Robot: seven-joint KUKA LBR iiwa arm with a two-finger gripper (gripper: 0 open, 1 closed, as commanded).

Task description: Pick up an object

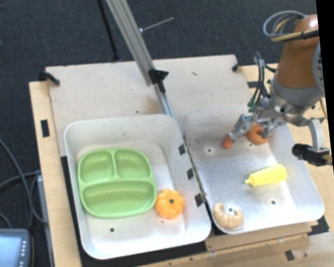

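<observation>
My gripper [251,128] hangs low over the upper part of the right bin [299,205]. An orange round object [258,135] sits right beneath it, partly covered by the metal, and I cannot tell whether it is gripped. A small orange-red piece [228,143] lies just left of the gripper on the bin floor. A yellow bottle-shaped object [267,176] lies on its side lower in that bin. A beige pastry-like object [228,215] rests at the bin's lower left corner.
The left bin [78,139] holds a green divided plate [116,182] and an orange toy pumpkin [169,204] at the plate's lower right. A slanted metal bar [136,38] crosses above the bins. Cables hang near the arm's wrist [294,72].
</observation>
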